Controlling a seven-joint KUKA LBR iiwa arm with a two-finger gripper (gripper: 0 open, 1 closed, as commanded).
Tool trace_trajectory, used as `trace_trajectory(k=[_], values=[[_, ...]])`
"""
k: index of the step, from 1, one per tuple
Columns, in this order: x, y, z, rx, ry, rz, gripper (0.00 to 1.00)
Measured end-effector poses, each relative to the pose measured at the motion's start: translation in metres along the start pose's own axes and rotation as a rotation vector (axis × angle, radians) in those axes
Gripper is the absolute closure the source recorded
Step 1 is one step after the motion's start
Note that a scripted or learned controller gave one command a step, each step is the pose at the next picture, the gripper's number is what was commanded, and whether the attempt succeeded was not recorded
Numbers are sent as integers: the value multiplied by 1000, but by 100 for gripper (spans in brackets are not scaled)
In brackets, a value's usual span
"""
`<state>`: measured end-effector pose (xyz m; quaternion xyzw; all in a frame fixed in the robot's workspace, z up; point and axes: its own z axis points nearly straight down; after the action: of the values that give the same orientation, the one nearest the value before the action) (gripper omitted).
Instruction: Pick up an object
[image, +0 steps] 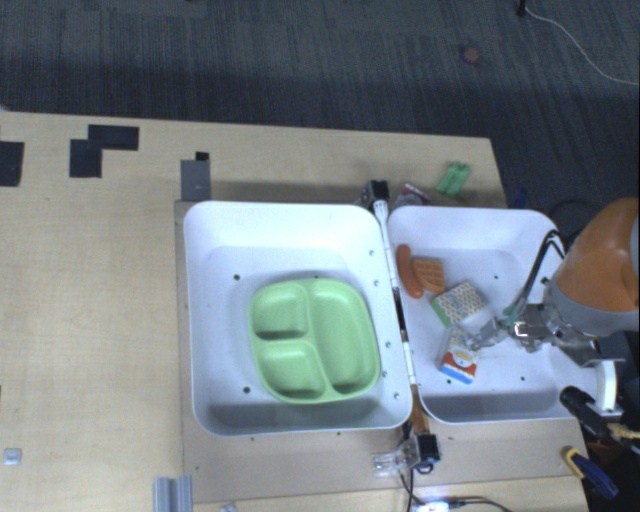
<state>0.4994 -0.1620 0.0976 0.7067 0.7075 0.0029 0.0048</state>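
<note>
In the right bin (520, 395) I see my gripper (484, 334) low among the objects, just beside a small red, white and blue carton (459, 362) and a speckled green packet (459, 302). Whether its fingers are spread or pinching I cannot tell. The left bin (215, 300) holds a green divided tray (313, 338).

No readable text, labels or numbers anywhere.
</note>
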Motion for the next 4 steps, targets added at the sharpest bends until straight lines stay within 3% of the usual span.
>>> trace_trajectory(k=[1, 3, 4], values=[[65, -7, 7, -10, -3, 1, 0], [76, -7, 7, -12, -6, 4, 0], [80, -4, -5, -14, 4, -1, 100]])
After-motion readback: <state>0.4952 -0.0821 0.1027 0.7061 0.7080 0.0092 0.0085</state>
